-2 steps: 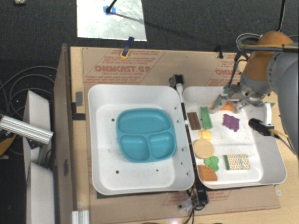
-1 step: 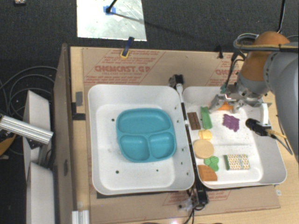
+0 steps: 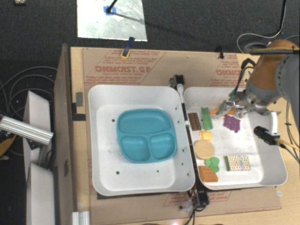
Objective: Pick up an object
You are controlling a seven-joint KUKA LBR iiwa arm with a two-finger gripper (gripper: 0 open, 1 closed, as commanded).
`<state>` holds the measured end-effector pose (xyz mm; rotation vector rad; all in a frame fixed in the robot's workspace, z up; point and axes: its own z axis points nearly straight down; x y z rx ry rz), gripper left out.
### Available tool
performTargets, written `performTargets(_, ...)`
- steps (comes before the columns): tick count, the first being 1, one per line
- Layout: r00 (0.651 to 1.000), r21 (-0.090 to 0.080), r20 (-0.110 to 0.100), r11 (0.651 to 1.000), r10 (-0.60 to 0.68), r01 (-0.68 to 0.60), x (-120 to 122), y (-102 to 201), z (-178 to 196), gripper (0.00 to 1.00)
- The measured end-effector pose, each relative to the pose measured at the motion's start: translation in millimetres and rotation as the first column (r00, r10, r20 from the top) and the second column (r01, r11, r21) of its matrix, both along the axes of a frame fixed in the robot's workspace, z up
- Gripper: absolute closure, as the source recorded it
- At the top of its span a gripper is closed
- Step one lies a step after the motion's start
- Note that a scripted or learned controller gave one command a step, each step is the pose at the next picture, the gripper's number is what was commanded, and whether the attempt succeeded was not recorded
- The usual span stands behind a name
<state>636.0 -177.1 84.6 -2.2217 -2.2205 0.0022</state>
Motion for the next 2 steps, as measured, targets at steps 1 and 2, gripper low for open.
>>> performTargets(1,1.000,0.000,0.005,1.000,0.006,-0.006,11.6,15.7,0.7,0.00)
performTargets(2,1.000,-0.002,-0.019,1.000,0.000,0.000,24.7,21.8,0.0,0.00)
